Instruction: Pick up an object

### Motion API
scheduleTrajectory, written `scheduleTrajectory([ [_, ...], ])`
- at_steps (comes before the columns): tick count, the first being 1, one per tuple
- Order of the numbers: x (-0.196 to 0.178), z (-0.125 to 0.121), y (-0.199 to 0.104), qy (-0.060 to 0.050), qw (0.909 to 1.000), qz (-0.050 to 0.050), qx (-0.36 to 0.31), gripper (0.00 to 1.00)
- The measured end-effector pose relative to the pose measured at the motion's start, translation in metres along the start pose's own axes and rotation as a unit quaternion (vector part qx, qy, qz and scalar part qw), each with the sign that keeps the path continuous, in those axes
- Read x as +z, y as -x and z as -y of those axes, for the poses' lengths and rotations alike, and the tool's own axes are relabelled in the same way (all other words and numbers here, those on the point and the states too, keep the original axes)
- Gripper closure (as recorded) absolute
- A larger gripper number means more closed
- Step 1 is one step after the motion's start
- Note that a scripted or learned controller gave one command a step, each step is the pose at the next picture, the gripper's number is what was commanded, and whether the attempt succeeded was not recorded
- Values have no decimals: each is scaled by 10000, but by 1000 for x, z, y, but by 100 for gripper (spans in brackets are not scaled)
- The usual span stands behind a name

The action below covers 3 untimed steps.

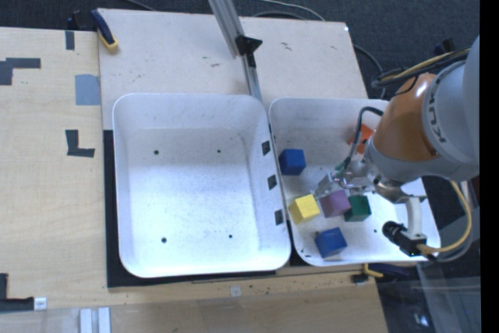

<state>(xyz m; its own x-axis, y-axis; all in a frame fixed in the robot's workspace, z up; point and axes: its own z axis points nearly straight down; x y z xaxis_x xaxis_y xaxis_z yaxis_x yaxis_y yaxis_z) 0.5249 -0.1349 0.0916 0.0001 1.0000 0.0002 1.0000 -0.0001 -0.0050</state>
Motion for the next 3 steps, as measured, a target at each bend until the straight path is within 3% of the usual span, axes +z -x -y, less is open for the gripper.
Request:
scheduleTrajectory([
  [1,0,-2,0,12,10000,-3,-7,0],
  [2,0,-22,-43,18,10000,-10,-31,0],
  [3,0,8,-37,7,10000,4,-2,0],
])
